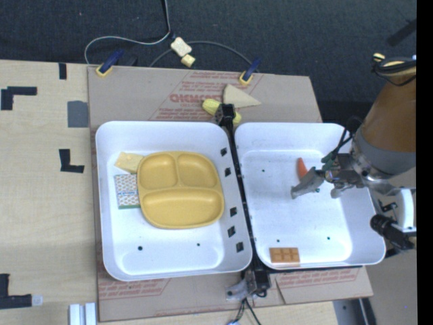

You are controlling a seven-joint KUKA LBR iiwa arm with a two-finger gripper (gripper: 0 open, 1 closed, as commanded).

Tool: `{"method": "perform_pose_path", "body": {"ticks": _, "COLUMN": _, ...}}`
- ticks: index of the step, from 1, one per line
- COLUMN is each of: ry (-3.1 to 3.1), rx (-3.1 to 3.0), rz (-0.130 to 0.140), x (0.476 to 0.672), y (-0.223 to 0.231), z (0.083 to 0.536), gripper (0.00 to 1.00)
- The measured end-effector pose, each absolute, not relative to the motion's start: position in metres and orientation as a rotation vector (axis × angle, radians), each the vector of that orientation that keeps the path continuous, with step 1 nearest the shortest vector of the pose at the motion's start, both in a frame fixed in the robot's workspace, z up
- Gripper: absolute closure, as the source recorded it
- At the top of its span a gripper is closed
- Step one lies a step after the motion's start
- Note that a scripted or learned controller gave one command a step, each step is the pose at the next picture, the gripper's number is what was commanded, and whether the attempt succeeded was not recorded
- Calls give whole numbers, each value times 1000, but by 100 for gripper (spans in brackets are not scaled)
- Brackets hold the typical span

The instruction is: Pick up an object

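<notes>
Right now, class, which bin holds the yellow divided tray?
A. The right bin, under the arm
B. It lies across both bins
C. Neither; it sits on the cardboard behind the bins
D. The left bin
D: the yellow tray lies wholly inside the left bin, while the arm reaches over the right bin.

The grey two-finger gripper (318, 187) hangs over the right shallow white bin (270, 235), fingers spread, beside a small orange carrot-like piece (301, 166). A brown waffle-like block (284, 254) lies near the front wall. The left white bin (115, 249) holds a yellow divided plastic plate (180, 189).
</notes>
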State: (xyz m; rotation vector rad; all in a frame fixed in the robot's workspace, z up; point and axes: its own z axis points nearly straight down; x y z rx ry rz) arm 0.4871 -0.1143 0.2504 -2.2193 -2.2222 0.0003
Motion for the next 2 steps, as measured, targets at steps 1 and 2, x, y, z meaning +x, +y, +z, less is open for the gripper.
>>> {"method": "perform_pose_path", "body": {"ticks": 1, "ry": -2219, "rx": -2220, "rz": 6, "x": 540, "y": -143, "z": 155, "gripper": 0}}
{"method": "perform_pose_path", "body": {"ticks": 2, "ry": -2226, "rx": -2226, "rz": -2, "x": 609, "y": -217, "z": 82, "gripper": 0}}
